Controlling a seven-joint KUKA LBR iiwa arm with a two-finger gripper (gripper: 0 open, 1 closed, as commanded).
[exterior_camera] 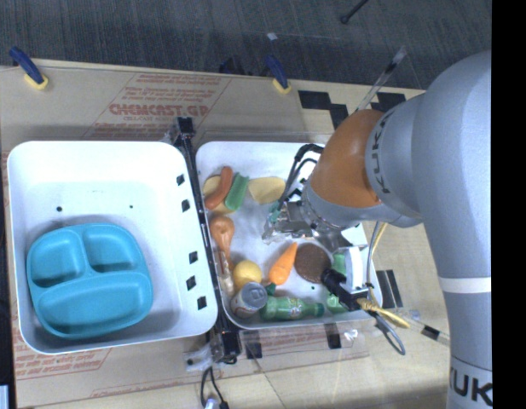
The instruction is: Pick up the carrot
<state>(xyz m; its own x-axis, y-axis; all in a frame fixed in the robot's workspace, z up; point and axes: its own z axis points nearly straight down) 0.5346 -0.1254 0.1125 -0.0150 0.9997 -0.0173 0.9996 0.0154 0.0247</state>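
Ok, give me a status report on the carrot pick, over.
Tool low in right bin, just above carrot. Carrot lies free on bin floor. Brown disc touching its right side, lemon to its left.

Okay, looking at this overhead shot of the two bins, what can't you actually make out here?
- Gripper, camera view: too small and cluttered to tell how its fingers stand.
- Right bin: its right part is hidden under the arm's wrist.
- Carrot: its upper tip sits close to the gripper; contact cannot be judged.
- Brown round item: partly covered by the arm; unidentifiable.
- Green bottle: label too small to read.
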